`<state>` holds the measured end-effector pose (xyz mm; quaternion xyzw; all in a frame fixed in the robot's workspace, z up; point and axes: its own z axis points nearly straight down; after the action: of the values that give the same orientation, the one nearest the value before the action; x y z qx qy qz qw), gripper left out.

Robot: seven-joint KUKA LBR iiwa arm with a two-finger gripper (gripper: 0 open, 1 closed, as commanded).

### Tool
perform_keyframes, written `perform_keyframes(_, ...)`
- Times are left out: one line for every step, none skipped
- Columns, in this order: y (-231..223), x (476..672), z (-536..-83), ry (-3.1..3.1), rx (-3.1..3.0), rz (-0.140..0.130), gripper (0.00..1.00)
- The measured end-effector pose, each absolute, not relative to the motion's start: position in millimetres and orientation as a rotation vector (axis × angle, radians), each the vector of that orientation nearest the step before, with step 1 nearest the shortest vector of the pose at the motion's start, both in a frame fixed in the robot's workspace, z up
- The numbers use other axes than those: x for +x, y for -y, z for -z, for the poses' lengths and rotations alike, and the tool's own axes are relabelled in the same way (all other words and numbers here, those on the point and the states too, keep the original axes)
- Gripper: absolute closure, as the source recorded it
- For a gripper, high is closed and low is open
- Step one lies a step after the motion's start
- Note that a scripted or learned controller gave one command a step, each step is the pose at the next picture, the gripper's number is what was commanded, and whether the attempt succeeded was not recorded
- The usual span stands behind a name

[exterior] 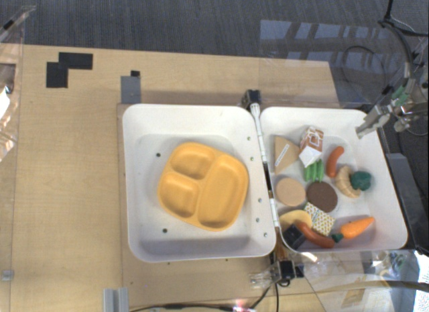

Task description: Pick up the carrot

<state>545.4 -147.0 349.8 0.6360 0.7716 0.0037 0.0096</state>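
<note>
Clearly nothing done yet: carrot (356,227) lies untouched, near front right corner of right bin (395,200), among toy food. End effector (373,121) hovers over bin's far rim; grip state unreadable. Whole pick remains.

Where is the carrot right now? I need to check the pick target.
The carrot lies in the right bin, near its front right corner, just right of the red sausage and checkered piece.
</note>
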Motion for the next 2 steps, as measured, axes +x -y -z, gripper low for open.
perform_keyframes(208, 485.1, -179, -2.452, 1.971, 0.008, 0.0)
perform_keyframes(205, 522.2, -104, -2.589, 1.769, -0.004, 0.0)
